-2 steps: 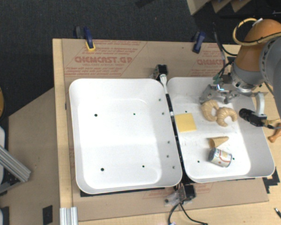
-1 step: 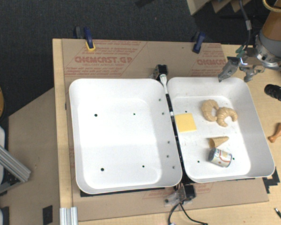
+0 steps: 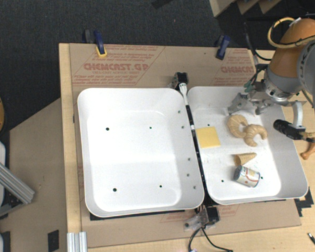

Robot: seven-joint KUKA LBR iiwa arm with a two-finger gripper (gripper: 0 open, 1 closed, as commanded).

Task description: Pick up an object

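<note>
While the gripper (image 3: 250, 101) hangs over the far part of the right bin (image 3: 289, 185), we see its two fingers spread apart with nothing between them. Just below it lie two croissants (image 3: 245, 128), near the fingertips but not touching them. Further toward us sit a small cone (image 3: 245, 158) and a tin can (image 3: 247, 176) on its side. Left of the gripper, a yellow square block (image 3: 208, 137) lies close to the rim where both bins meet. Beyond that rim, the left bin (image 3: 94, 101) offers broad open floor.
</note>
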